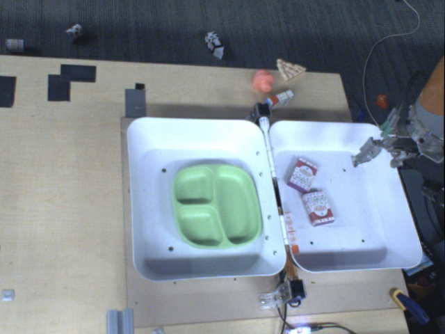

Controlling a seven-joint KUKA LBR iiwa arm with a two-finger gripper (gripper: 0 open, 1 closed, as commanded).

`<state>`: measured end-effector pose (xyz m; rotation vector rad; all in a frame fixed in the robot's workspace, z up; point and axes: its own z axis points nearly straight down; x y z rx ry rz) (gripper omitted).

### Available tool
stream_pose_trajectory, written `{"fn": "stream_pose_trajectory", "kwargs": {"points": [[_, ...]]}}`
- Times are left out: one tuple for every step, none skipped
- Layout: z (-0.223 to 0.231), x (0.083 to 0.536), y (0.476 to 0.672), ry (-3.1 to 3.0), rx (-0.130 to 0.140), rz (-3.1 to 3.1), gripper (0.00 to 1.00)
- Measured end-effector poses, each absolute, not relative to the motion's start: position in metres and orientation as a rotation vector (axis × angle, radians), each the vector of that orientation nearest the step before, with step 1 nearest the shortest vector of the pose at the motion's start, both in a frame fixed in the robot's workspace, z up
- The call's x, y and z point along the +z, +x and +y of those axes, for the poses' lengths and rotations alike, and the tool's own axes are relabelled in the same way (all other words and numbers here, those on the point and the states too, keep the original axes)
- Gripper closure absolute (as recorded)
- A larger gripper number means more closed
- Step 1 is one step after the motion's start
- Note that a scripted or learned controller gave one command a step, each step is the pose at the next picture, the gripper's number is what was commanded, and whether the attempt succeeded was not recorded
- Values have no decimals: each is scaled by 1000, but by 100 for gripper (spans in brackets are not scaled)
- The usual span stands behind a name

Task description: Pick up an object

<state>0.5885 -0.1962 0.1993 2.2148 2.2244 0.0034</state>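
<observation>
A green divided plate [216, 204] lies in the left bin [142, 186], and beyond the bins an orange ball [263, 81] rests beside a pizza-slice toy [290, 69].

My single fixed camera looks down at a slant on both bins [208, 134] and the surface [62, 186].

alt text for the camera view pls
Two small red-and-white packets lie in the right white bin; the grey arm's gripper hovers at that bin's right edge. The left white bin holds a green divided plastic tray.
</observation>
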Motion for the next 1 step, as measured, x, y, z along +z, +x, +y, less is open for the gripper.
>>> {"fn": "stream_pose_trajectory", "kwargs": {"points": [[-170,86,596,2212,6,2224,0]]}}
